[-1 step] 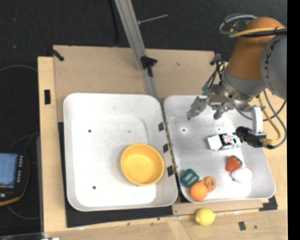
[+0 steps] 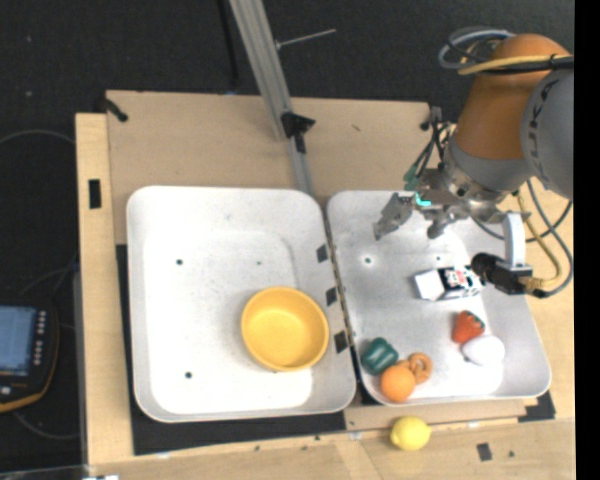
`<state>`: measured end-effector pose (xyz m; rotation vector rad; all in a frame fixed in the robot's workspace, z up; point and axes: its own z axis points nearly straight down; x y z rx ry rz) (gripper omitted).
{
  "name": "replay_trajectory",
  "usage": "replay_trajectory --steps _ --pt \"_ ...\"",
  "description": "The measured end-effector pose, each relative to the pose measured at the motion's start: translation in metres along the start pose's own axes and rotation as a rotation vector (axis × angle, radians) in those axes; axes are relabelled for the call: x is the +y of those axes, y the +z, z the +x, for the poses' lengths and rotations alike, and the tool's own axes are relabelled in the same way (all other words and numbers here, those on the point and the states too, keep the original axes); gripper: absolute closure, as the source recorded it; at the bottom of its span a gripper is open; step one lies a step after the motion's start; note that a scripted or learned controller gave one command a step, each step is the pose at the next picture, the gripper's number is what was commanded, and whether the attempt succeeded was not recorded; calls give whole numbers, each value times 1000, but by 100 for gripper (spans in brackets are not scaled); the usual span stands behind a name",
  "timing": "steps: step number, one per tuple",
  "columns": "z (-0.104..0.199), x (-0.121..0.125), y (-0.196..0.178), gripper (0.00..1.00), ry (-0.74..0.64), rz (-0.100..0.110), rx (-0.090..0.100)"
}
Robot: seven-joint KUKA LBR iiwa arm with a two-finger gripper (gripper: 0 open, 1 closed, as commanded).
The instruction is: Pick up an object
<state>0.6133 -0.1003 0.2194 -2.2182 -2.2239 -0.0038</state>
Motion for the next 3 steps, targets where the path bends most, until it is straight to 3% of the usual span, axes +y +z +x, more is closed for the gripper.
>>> replay_trajectory --steps 2,3 --pt "-7 -3 110 0 6 6 -5" --pt "-9 -3 119 0 7 2 -5"
